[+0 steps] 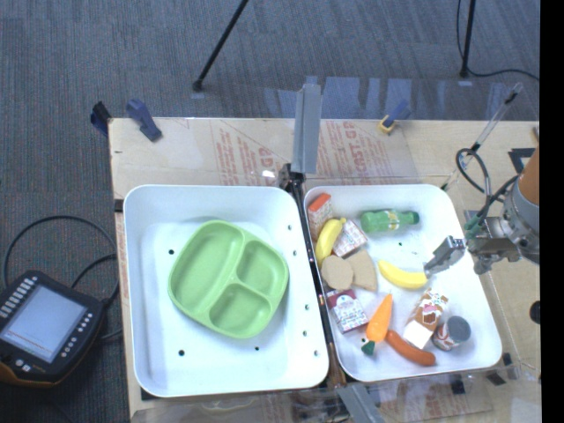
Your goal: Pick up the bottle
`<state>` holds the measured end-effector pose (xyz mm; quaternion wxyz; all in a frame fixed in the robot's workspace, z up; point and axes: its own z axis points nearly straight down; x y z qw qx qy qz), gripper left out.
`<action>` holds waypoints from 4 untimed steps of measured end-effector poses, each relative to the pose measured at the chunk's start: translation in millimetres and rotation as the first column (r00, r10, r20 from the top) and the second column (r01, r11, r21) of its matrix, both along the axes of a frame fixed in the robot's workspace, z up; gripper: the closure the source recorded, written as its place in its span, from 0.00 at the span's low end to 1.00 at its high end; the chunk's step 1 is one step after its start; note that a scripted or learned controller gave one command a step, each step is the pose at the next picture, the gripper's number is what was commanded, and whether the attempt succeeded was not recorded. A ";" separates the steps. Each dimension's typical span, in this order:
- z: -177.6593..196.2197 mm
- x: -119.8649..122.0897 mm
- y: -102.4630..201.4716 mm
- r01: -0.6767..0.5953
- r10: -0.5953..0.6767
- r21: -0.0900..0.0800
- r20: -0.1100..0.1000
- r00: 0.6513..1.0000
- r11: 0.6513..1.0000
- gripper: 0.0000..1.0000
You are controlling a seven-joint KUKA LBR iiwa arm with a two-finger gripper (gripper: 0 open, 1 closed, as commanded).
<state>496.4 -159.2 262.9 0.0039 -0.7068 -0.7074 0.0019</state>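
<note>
A: We see grey carpet around the bench (203, 148). And the bottle (389, 221)?

B: It lies near the right bin's (471, 236) far edge; our gripper (443, 256), fingers parted and empty, hovers toward the right edge.

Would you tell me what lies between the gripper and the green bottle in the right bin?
In the camera view, bare white bin floor lies between the gripper and the green bottle; the banana sits just below that line.

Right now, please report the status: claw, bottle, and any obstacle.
Claw over right bin's right side, nothing seen between its fingers. Green plastic bottle lying on its side near bin's far wall, apart from claw. Yellow banana lies just below claw.
</note>
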 end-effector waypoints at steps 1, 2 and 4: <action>-48.5 77.9 -4.2 0.505 -0.505 -0.005 0.000 0.863 0.863 0.00; -49.1 43.5 38.3 0.435 -0.435 -0.005 -0.001 0.900 0.900 0.00; -57.4 145.3 5.9 0.354 -0.354 -0.004 0.001 0.935 0.935 0.00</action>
